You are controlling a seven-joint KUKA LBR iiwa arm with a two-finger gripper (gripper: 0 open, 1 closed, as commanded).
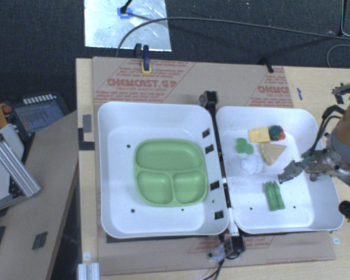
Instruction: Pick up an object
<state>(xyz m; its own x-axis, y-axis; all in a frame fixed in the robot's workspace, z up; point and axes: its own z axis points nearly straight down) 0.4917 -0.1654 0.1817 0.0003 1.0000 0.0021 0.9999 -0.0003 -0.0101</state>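
Note:
The right bin (324,212) holds several small items. A yellow square piece (258,135) lies at the back beside a red and green toy fruit (276,134). A tan wedge (272,153) sits just in front of them. A small green piece (243,146) and a pale white object (251,165) lie to the left. A long green bundle (273,195) lies nearer the front. My gripper (288,173) reaches in from the right, low over the bin, between the tan wedge and the green bundle. It is above and to the right of the bundle, and nothing shows in it.
The left bin (114,156) holds a green divided plate (170,172). A black clamp bar (217,162) runs between the two bins. Cables cross the dark floor behind the bench, and a grey console (38,115) sits at the far left.

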